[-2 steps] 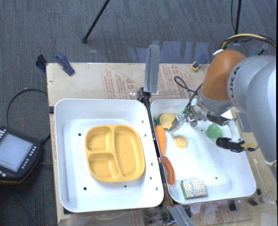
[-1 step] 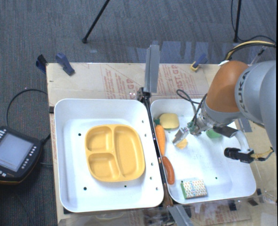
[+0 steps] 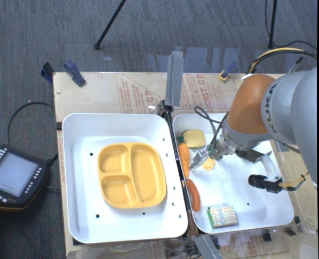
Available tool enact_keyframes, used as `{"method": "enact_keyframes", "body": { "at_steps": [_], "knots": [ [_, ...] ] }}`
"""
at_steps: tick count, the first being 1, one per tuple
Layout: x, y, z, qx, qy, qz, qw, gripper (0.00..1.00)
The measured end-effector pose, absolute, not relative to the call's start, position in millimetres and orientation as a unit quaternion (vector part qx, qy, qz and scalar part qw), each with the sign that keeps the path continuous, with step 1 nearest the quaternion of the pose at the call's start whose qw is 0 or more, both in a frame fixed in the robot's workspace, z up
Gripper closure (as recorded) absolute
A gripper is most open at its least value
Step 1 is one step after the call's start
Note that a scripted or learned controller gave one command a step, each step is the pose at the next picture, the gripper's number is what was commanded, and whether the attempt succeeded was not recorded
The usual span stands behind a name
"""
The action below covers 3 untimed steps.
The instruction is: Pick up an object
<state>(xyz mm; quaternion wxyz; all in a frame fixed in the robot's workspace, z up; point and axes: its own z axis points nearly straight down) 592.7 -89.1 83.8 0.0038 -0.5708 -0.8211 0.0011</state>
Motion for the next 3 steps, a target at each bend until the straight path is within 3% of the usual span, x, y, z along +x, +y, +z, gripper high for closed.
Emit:
{"method": "enact_keyframes", "body": {
  "at_steps": [1, 2, 3],
  "knots": [
    [579.8, -120.8, 151.3, -0.54, -0.842, 0.0, 0.0, 0.0],
    [582.0, -98.8, 83.5, -0.497, -0.868, 0.0009, 0.004, 0.0],
    [568.3, -102.9, 83.3, -0.67, -0.742, 0.0024, 0.004, 0.0]
  ]
}}
